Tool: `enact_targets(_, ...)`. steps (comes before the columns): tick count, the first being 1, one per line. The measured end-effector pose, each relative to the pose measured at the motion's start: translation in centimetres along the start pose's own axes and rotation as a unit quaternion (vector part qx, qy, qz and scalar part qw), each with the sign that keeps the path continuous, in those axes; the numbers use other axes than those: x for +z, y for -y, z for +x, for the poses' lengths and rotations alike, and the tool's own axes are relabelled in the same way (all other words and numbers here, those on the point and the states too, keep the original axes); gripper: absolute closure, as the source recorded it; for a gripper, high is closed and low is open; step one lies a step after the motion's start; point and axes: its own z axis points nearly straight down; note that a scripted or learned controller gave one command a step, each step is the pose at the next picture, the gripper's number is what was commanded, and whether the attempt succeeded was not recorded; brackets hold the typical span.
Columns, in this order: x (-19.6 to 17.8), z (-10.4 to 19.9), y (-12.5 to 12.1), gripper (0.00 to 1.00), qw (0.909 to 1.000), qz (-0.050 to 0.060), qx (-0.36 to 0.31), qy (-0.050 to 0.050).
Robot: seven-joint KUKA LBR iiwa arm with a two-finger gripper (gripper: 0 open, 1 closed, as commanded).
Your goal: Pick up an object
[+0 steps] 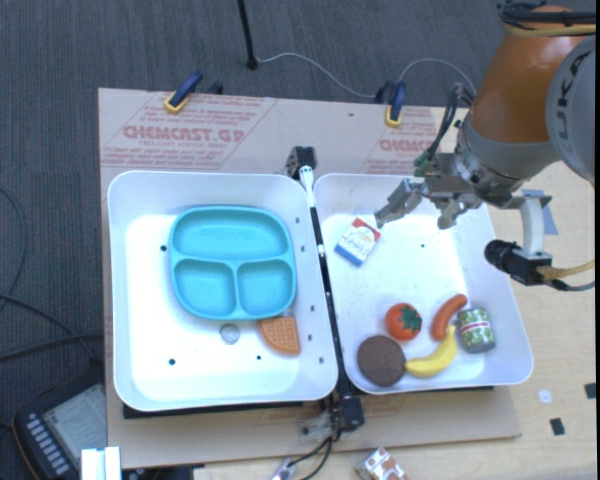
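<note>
My gripper (421, 207) hangs open over the back of the right bin (500, 298), its two fingers spread with nothing between them. A small red and white carton (358, 241) lies just left of and below the fingers, apart from them. Near the bin's front lie a red tomato (403, 320), a sausage (448, 315), a yellow banana (432, 357), a brown round cookie (382, 360) and a small green can (474, 329).
The left bin (145, 268) holds a blue divided plate (234, 262), a waffle-like orange wedge (280, 334) and a small grey disc (229, 334). A black bar (317, 238) runs between the bins. Clamps (183, 91) hold the cardboard base at the back.
</note>
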Motion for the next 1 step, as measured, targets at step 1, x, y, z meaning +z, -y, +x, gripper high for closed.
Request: enact_targets(1, 17.25, -2.36, 3.29, 0.0, 1.0, 0.001, 0.0, -0.001)
